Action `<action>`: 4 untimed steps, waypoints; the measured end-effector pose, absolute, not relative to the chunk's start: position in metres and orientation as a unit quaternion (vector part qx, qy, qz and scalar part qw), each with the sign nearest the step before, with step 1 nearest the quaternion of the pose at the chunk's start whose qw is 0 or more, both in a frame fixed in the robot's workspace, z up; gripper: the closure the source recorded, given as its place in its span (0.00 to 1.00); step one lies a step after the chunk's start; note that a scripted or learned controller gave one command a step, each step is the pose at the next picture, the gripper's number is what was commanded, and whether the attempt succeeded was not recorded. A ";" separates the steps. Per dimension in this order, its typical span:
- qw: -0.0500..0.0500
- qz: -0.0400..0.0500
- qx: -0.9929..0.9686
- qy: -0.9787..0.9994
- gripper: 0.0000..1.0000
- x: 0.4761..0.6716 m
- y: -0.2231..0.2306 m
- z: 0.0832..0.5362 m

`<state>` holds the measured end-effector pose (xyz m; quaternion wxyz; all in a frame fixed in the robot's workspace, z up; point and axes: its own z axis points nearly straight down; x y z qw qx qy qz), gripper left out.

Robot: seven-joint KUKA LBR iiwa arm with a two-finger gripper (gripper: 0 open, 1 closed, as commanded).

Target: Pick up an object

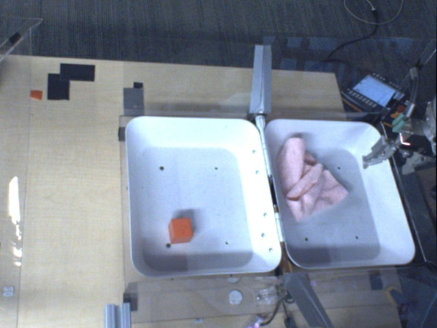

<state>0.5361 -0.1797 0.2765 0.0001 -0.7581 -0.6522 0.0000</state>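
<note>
No readable writing. Orange cube (181, 230) low in left bin (143, 183); pink cloth (308, 180) heaped in right bin (389, 244). Gripper (379, 154) at right bin's far right rim, finger state unclear.

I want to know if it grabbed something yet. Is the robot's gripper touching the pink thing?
Apart. The camera view shows the gripper at the right bin's right edge, with bare white floor between it and the pink thing.

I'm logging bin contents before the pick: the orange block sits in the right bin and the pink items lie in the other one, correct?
Not quite. The camera view shows the orange block in the left bin; the pink items lie in the right bin.
</note>
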 end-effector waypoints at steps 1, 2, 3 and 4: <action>0.001 0.001 -0.734 -0.679 0.00 0.589 -0.155 0.128; -0.007 -0.004 -0.670 -0.742 0.00 0.594 -0.096 0.091; -0.007 -0.003 -0.607 -0.794 0.00 0.643 -0.092 0.091; -0.006 -0.004 -0.607 -0.795 1.00 0.644 -0.090 0.100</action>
